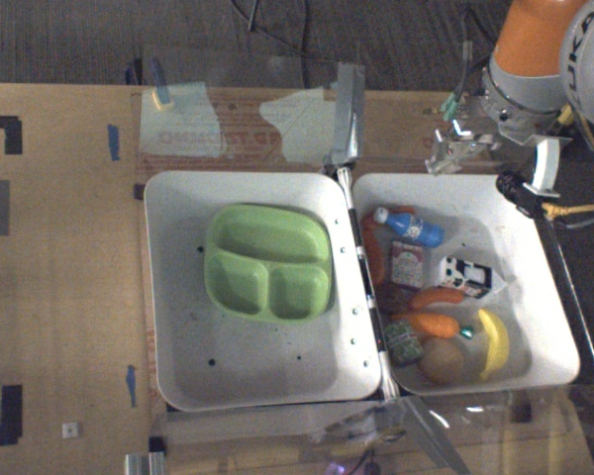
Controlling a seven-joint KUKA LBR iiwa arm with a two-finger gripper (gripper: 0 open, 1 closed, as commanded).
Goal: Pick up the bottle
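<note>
A small blue bottle (410,228) with a white cap lies on its side at the back left of the right bin (549,310), cap pointing left. It rests against a red-orange item (376,250) along the bin's left wall. My gripper (457,153) hangs over the back rim of the right bin, above and to the right of the bottle and apart from it. Nothing shows in its grasp.
The right bin also holds a red box (407,264), a black-and-white item (465,276), a carrot (437,323), a banana (493,342), a brown round fruit (442,362) and a green can (403,342). A green divided plate (269,262) lies in the left bin (178,344).
</note>
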